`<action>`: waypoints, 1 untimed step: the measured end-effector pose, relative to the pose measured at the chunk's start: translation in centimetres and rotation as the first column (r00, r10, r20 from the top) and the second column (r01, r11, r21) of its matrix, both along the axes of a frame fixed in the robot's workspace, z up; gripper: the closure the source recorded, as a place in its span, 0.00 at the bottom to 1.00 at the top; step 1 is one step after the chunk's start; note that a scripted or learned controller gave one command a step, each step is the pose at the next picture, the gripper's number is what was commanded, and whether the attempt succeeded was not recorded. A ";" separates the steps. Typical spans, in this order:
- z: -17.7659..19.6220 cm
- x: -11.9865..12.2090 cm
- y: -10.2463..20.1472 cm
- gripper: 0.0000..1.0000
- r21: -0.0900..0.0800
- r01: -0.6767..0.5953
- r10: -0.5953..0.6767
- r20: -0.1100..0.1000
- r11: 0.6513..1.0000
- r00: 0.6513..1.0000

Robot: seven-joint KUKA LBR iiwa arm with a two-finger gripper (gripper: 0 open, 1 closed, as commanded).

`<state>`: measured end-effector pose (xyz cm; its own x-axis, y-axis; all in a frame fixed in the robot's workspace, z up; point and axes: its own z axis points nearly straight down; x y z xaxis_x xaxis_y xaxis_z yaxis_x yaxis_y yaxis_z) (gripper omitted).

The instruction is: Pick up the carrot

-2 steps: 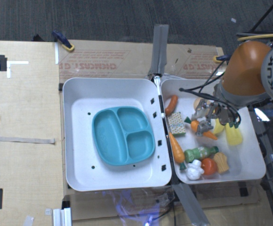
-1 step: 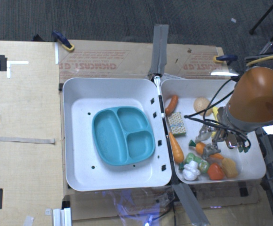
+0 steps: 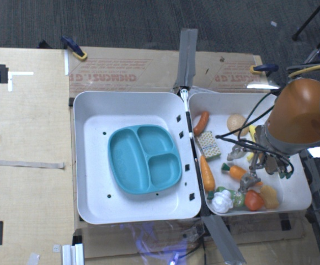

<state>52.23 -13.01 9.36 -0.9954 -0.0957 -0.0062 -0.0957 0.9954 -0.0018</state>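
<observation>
At lower right of the frame, the gripper (image 3: 252, 176) hovers over the right bin (image 3: 300, 200); its state cannot be told. Recommend centring over the carrot (image 3: 206, 173) lengthwise, clear of the sponge (image 3: 208, 144).

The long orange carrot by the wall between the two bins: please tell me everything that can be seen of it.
The long orange carrot looks like a smooth plastic toy, tapered, plain orange with no leaves to be seen. It lies flat in the right white bin, along its left wall, nearly parallel to the wall. Its upper end is just under the yellow-green sponge block; its lower end nears the white garlic-like toy. Whether it touches them cannot be told. The gripper is apart from it, to its right.
</observation>
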 end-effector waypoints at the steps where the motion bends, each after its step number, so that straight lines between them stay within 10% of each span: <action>1: 0.0 -1.7 0.7 0.00 0.002 0.369 -0.369 -0.001 0.929 0.929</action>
<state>50.49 -12.33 9.31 -0.9605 0.2783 -0.0056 0.2784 0.9605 0.0005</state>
